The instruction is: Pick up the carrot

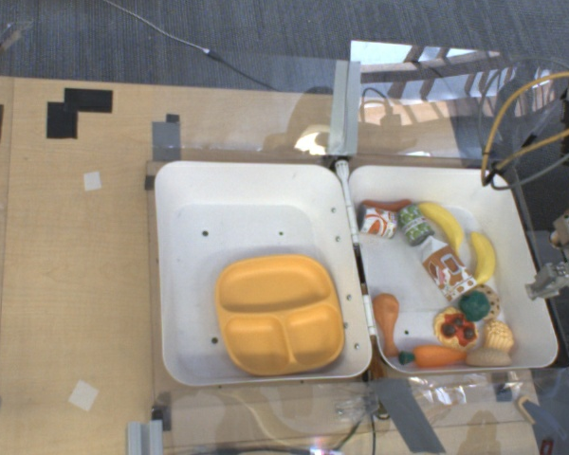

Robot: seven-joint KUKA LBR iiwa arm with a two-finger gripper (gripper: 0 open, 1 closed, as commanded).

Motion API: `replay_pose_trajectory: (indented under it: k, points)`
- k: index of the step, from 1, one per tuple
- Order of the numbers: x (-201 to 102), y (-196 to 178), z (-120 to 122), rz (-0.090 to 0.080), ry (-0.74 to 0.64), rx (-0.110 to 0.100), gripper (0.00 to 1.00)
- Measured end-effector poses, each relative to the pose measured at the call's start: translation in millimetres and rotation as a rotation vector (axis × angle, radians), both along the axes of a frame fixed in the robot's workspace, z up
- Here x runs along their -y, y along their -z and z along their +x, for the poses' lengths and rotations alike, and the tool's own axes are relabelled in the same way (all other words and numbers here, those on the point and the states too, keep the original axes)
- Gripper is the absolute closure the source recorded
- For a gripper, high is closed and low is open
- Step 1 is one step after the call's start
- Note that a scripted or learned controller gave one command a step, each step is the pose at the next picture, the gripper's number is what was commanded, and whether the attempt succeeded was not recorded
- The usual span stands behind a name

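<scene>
Camera view puts the carrot (436, 355) at six o'clock in the right bin (541, 282), flat along the near wall, green tip pointing to nine. Just beside it sit a pizza slice (456, 328) and corn (498, 335). Over at three o'clock the gripper (557, 281) hangs at the bin's edge.
</scene>
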State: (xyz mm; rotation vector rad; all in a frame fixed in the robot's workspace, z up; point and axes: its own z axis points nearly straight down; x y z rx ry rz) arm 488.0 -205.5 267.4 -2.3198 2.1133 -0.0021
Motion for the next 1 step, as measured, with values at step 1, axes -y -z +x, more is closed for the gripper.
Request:
replay_pose_trajectory:
  k: [1]
  points:
    - [-10.3, -28.2, 68.7, -0.002, -0.347, 0.007, 1.00]
